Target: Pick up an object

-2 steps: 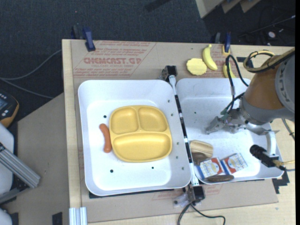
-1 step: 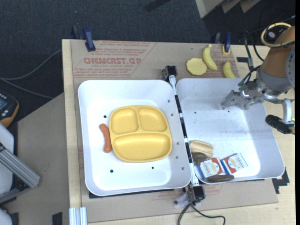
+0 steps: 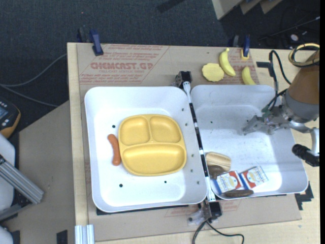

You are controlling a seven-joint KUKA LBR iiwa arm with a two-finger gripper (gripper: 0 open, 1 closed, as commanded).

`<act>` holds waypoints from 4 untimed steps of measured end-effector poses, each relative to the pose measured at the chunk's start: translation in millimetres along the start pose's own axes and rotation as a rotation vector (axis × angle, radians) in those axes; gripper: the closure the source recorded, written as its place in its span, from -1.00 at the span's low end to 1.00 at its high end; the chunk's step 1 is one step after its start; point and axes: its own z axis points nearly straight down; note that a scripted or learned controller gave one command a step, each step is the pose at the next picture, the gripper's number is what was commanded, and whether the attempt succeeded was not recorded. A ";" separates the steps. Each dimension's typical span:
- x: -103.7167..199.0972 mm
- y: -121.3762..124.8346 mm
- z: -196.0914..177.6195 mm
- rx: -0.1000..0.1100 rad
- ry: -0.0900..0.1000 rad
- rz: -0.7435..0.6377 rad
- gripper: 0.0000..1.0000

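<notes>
In the left bin a yellow divided plate sits at the centre with a sausage touching its nine o'clock edge. In the right bin, a bread slice, two small cartons and a dark sausage cluster at seven o'clock. The hand hovers around two o'clock, spread wide and holding nothing, well apart from them; judging by this, the pick is not yet begun

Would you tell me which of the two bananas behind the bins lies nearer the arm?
The smaller banana on the right; the other banana sits further left, beside the yellow round piece.
</notes>
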 end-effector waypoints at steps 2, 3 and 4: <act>-1.3 35.0 -0.7 -0.002 0.001 0.002 -1.00; -2.4 -103.1 1.1 0.008 0.000 0.007 -1.00; 6.5 -47.5 0.9 -0.005 -0.010 -0.001 -1.00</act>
